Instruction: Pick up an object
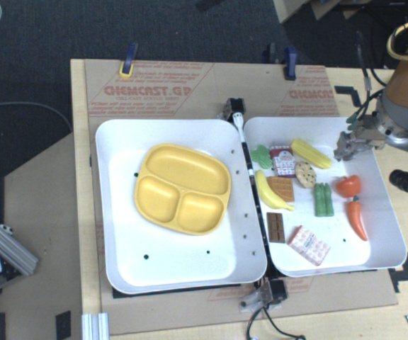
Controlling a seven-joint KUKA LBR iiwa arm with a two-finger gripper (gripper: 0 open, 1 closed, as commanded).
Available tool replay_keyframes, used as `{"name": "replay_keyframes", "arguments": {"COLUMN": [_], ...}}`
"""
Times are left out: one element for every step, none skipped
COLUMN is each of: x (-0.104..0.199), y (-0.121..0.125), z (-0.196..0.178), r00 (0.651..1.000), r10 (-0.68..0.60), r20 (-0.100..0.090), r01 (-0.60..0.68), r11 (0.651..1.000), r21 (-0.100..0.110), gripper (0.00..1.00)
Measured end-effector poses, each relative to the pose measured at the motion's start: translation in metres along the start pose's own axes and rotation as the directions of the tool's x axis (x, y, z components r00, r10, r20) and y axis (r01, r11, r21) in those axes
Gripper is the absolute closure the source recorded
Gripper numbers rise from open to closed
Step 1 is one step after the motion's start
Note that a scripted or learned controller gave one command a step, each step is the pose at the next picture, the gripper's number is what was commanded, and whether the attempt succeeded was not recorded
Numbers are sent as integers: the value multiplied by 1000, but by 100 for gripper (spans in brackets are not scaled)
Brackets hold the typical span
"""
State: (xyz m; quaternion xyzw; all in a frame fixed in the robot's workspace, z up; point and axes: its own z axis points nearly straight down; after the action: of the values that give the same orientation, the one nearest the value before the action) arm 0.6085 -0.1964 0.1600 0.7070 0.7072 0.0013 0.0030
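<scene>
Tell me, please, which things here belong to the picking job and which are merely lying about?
For the job: gripper; toy corn, tomato, carrot, banana, cookie in the right bin.
Lying about: yellow divided plate, left bin, clamps.

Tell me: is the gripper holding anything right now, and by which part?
Nothing shows in the gripper; it hangs over the right bin's far right side, apart from the toy food.
</scene>
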Motion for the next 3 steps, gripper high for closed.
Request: {"name": "replay_keyframes", "arguments": {"x": [1,1,52], "y": [-4,-3,-27], "z": [-44,-66,-65], "r00": [1000,1000,1000], "r10": [0,-1,-3], "r20": [-1,-1,-5], "r01": [0,1,3], "r11": [1000,1000,1000], "r21": [2,2,9], "gripper": [100,100,100]}}
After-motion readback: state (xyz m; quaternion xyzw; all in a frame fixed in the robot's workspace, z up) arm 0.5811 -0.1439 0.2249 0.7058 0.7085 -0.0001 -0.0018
